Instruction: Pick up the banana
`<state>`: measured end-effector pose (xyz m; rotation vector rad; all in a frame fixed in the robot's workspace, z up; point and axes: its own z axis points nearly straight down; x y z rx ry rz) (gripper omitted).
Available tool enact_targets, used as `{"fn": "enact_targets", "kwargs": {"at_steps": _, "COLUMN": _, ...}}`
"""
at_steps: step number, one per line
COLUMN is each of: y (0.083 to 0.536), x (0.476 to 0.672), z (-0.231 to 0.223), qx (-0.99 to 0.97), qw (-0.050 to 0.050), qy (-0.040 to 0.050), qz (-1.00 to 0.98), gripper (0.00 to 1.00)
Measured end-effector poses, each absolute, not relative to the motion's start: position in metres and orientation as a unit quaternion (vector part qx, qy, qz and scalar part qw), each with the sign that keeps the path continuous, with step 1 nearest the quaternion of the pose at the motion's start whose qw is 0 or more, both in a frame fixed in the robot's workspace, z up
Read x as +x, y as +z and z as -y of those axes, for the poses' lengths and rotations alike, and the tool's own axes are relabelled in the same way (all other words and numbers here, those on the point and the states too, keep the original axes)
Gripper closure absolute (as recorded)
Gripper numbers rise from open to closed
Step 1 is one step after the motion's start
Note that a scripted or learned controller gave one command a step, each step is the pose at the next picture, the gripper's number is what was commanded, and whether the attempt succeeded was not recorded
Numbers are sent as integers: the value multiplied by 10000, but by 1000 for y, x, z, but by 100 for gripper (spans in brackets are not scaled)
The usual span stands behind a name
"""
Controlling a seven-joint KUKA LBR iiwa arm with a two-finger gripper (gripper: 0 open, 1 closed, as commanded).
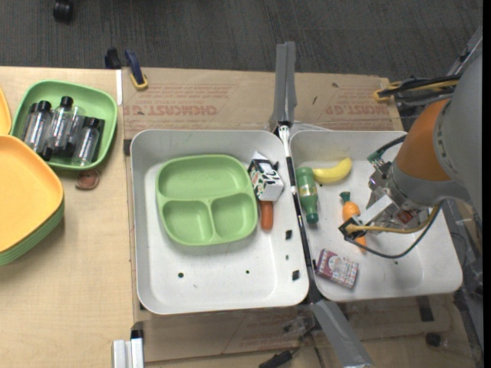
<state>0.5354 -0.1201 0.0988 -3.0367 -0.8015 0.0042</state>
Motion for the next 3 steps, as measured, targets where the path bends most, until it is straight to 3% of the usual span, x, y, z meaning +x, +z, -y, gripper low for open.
{"fn": "enact_targets", "kwargs": {"at_steps": 1, "y": 90, "x": 567, "z": 96, "qx": -9815, "qw": 5, "qy": 24, "qz": 1914, "gripper": 100}}
{"fn": "enact_targets", "kwargs": {"at_steps": 2, "y": 91, "x": 509, "z": 220, "qx": -9910, "qw": 26, "qy": 13, "qz": 1335, "gripper": 100}}
{"fn": "enact_targets", "kwargs": {"at_steps": 3, "y": 91, "x": 480, "z": 109, "qx": -9939, "qw": 15, "qy": 23, "qz": 1102, "gripper": 100}}
